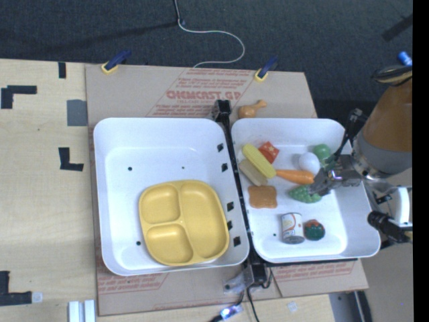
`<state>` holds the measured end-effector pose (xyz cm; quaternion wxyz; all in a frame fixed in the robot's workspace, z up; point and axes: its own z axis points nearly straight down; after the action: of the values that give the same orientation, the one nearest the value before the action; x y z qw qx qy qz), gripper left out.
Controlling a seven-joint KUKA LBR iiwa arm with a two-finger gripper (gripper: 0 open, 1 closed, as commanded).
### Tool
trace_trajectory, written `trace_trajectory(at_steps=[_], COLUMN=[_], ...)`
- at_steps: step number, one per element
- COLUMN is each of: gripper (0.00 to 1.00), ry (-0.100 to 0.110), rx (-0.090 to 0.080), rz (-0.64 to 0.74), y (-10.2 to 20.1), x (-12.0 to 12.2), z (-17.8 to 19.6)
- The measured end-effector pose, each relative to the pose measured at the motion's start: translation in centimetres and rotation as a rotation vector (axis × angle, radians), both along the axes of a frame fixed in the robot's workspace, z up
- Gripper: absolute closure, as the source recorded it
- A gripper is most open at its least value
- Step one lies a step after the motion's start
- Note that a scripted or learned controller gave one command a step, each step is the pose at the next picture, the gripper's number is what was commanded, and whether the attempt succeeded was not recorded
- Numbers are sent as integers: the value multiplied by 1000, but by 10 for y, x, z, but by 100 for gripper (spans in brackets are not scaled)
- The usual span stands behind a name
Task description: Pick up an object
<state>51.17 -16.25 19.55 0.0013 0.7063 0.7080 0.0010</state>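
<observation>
From the overhead camera view, my gripper [326, 182] is low in the right bin [355, 247], at about three o'clock from the bin's middle, with my arm [389, 133] coming in from the right. My fingertips sit against the right end of a green leafy toy vegetable [303, 193]. I cannot tell from this angle how my fingers stand, nor whether the green piece is actually between them.

The risk, as I judge it, is crowding. A toy carrot [295, 176] lies just at twelve o'clock of the green piece, and a white egg-like ball [308, 162] and a green round toy [322, 152] sit just beyond that. A lift could drag the carrot along or nudge it away, and a glancing grip on the lumpy green piece could let it slip out.

Relative to my gripper, the green vegetable is at eight o'clock, touching or nearly so. A small can [291, 227] and a round green-and-red toy [314, 231] lie near at six to seven o'clock, a brown toast-like piece [263, 196] and a corn cob [258, 161] farther off at nine to ten. The left bin [114, 146] holds a yellow divided plate [183, 221].
</observation>
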Motion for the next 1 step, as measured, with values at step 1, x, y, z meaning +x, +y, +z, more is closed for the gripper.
trace_trajectory(at_steps=[1], gripper=[100], ry=[2], rx=[0], rz=[0], y=[1], x=[1], z=[30])
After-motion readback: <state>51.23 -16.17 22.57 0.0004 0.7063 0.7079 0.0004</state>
